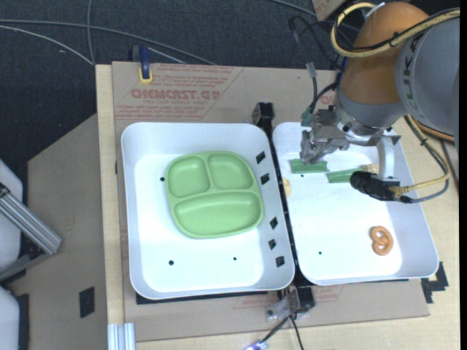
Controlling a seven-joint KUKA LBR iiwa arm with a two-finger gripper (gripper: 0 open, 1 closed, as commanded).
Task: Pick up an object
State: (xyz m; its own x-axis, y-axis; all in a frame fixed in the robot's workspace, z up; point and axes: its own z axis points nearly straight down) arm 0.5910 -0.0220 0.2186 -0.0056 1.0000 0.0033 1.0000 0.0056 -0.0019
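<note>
In the right bin point(343, 265), a flat green strip point(309, 167) lies near the far left corner, with a second short green piece point(340, 175) just right of it. My gripper point(317, 150) hangs directly over the far edge of the green strip, close to it or touching it. The arm's grey and orange body covers the bin's far right part. A small brown pretzel-shaped object point(380, 240) rests near the right wall of the same bin. Nothing can be seen lifted off the bin floor.
The left bin point(146, 254) holds a green divided plate point(214, 194) at its middle. A black fitting with a yellow cable point(373, 184) juts from the arm over the right bin. A small pale bit point(287, 188) lies by the ridge between the bins.
</note>
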